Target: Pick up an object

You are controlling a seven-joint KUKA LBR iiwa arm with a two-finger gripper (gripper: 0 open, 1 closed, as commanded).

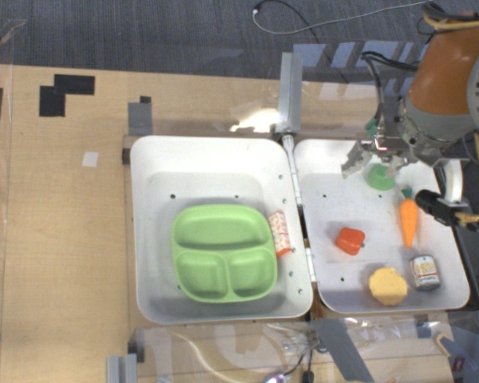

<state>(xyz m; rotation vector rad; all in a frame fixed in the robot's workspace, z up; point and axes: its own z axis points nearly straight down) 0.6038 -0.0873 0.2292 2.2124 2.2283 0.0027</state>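
Robot arm over the right bin

The claw (375, 159) is spread wide just above a small green thing (380, 177). A carrot (409, 221) lies near it.

Bright, even overhead light, with soft shadows inside the white bins (223, 154). A glare patch sits on the counter (56, 238) at upper centre of the frame. The picture is slightly soft and grainy; the end effector (377, 156) looks perhaps blurred.

The grey arm (455, 78) reaches in from the right, its orange band above the wrist. Its gripper (375, 159) points down over the right side, fingers spread apart.
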